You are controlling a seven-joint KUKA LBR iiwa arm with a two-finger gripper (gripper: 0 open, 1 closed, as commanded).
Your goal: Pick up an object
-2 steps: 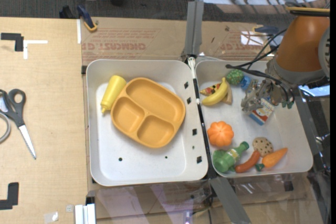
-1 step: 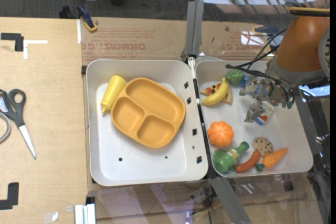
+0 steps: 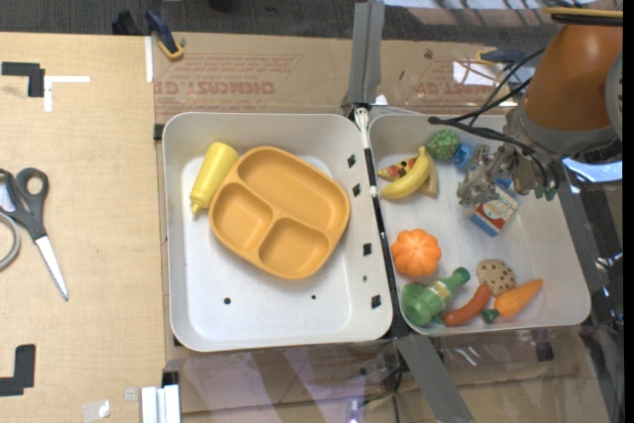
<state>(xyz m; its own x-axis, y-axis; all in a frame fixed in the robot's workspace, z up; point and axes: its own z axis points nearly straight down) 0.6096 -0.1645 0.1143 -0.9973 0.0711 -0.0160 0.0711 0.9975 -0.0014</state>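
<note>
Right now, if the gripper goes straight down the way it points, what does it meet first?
Probably the small blue and white carton under the gripper in the right bin, though depth is unclear.

Arm low, wrist down

Two white bins sit side by side on the worktop. The left bin holds an orange divided plate with a yellow bottle touching its left edge. The right bin holds a banana, a small pumpkin, a green bottle, a cookie and a carrot. The claw hangs over a small carton near the far right. Scissors lie on the worktop, well left of the bins.
</note>
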